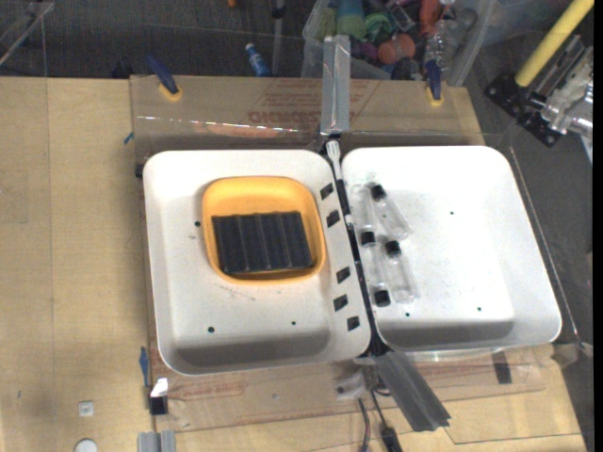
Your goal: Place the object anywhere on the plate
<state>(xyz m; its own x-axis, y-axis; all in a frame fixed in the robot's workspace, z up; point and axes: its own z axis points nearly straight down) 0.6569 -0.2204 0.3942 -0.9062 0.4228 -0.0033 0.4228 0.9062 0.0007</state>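
An orange-yellow plate lies in the left white bin. A black ribbed rectangular object rests flat on the plate, covering most of its middle and front. My gripper shows as a silvery metal part at the far upper right edge, outside both bins and far from the plate. Nothing is seen held in it.
The right white bin holds a clear plastic piece with three black caps along its left wall. A black divider with tabs runs between the bins. A crate of colourful toys stands behind the bench.
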